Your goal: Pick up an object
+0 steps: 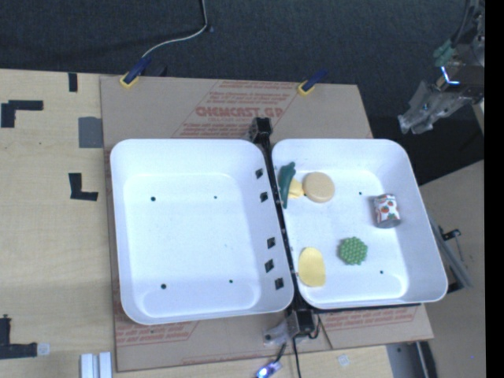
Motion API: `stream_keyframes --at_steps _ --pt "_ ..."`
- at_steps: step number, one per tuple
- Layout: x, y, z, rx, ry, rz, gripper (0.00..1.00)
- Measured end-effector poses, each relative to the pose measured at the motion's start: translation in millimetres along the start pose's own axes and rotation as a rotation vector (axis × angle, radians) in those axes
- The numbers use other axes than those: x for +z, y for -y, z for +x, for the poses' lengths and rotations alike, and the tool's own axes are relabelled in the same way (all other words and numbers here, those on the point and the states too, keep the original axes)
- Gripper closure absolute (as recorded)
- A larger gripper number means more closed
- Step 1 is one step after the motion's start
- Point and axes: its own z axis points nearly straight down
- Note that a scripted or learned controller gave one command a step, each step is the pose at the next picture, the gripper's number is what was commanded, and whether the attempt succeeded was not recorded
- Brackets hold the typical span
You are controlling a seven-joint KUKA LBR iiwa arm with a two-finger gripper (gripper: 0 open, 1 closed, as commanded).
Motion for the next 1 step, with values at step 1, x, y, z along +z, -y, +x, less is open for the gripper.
stream_keyframes --at_steps 1 --pt "-58.2 6.1 30.4 -0.004 0.002 -0.014 1.0"
